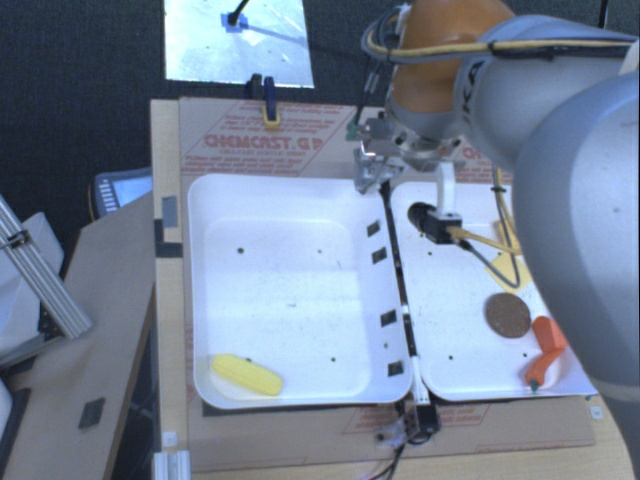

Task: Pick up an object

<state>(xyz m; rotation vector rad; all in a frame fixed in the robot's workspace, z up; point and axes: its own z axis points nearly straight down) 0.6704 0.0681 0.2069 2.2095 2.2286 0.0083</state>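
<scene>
Hovering over the far end of the divider between the two white bins (300, 193), the gripper (372, 173) carries nothing visible; I cannot tell its state; candidates sit well toward the near side: corn cob (246, 375), brown disc (508, 315), carrot (543, 352).

Bright, even overhead light; white bins (290, 208) glare softly, arm (560, 138) blurred.

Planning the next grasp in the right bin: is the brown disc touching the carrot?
Apart. In the camera view, a strip of white bin floor shows between the brown disc and the carrot, which lies to its lower right.
</scene>
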